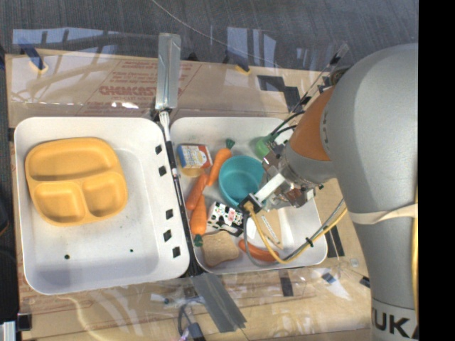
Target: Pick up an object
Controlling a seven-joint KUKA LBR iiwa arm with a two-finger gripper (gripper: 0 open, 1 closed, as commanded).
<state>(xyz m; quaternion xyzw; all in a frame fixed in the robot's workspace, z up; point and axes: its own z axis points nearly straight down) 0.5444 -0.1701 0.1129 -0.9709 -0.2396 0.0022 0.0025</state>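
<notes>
A: Camera view, quick. Where's the gripper (284, 196)?
B: Low over the right bin (213, 123), right half, under the grey arm. Released or clenched? Can't tell, the wrist covers it. Nothing seen held.
A: Target?
B: Task names none. My guess is the teal cup (238, 178): upright, mouth up, mid-bin, just beside the gripper on its left.
A: Other stuff in there?
B: Crowded. Long carrot (197, 195) along the left wall, second carrot (220, 163) leaning against the cup's upper left, small carton (190, 158) top left. Cow-patterned piece (227, 217) just below the cup, bread slice (220, 247) at the bottom edge, another carrot (257, 253) bottom centre, partly under a cable. Green item (260, 146) above the cup, close to the wrist.
A: Left bin (85, 270)?
B: Yellow divided plate (75, 178), well apart from the arm.
A: Risks?
B: Clutter, mainly. Closing beside the cup rather than over its wall would likely shove it into the carrots. Could also pinch a neighbour by mistake, or come up with nothing. A rim grip could slip or tip the cup.
</notes>
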